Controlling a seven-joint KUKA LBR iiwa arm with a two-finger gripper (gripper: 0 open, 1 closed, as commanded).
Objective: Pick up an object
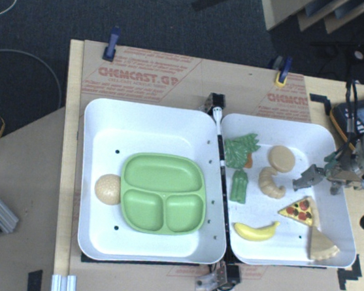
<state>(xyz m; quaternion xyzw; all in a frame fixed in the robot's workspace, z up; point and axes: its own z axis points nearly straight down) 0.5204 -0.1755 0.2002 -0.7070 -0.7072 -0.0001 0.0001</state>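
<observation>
A cardboard-topped worktop [177,75] on dark carpet bears two white bins; the gripper [308,179] hovers at the right bin [346,227], its state untellable, nothing held.

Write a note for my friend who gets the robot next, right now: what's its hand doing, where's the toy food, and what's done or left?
Gripper: over the right bin, fingers look open, holding nothing.
Right bin holds the banana, pizza slice, mushroom, leafy greens, a small green piece and a tan wedge.
Left bin holds the green divided plate, with a tan ball beside it.
Done: nothing lifted.
Left: grab one; mushroom and pizza are nearest.
</observation>
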